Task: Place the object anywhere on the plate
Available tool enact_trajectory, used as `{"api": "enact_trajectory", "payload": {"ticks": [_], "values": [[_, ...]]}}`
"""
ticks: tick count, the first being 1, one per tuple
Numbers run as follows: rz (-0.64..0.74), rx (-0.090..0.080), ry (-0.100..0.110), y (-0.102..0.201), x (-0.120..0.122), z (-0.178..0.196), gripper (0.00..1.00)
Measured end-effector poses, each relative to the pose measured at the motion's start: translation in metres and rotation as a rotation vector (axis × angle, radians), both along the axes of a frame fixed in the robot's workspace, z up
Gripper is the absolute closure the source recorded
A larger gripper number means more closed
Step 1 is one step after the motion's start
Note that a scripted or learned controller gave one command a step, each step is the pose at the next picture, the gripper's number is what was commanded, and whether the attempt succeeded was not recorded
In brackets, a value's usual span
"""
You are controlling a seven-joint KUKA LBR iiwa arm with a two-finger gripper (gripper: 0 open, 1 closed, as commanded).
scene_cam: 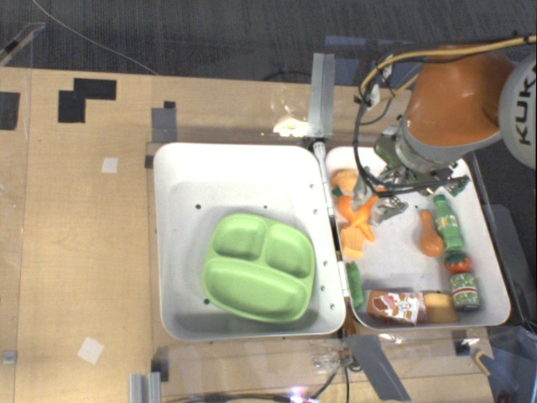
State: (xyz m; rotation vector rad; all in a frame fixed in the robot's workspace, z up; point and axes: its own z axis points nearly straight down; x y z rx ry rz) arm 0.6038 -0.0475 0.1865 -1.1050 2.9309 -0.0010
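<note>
Two bins sit side by side—the green plate (260,267) waits bare in the left one, while the gripper (379,204), fingers seemingly spread, hangs low over an orange toy (359,222) in the right, apparently for picking.

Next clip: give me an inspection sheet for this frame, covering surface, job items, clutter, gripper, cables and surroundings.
Surface: wooden bench bearing the left bin and the right bin.
Job items: green plate with three compartments in the left bin, nothing on it; orange toy pieces in the right bin by the divider.
Clutter: green bottle, orange pear-shaped toy, small red-capped bottle, printed packet, green vegetable, all in the right bin.
Gripper: gripper low over the right bin beside the orange pieces; finger state unclear.
Cables: yellow and black cables on the arm.
Surroundings: dark floor beyond the bench.
</note>
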Motion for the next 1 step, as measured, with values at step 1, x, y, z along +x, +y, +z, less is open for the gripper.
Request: {"api": "enact_trajectory", "payload": {"ticks": [1], "values": [[-0.017, 0.002, -0.002, 0.0604, -0.0398, 0.0238, 1.00]]}}
